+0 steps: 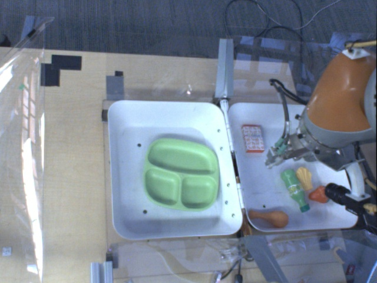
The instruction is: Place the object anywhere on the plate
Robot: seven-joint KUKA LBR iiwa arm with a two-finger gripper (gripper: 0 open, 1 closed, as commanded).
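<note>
A green divided plate (179, 173) lies in the middle of the left bin (126, 217). My gripper (275, 156) hangs over the right bin (259, 193), just right of a small red and white box (253, 138) and above a green bottle (294, 187). Next to the bottle lie a small yellow item (304, 176) and an orange carrot-like piece (318, 195). A brown gourd-shaped object (271, 217) rests at the bin's front edge. Nothing shows inside the gripper.
The grey divider rail (232, 158) separates the two bins. The arm's orange band (341, 93) and wrist cover the right bin's far right side. Black cables (277, 16) trail over the floor behind the bench.
</note>
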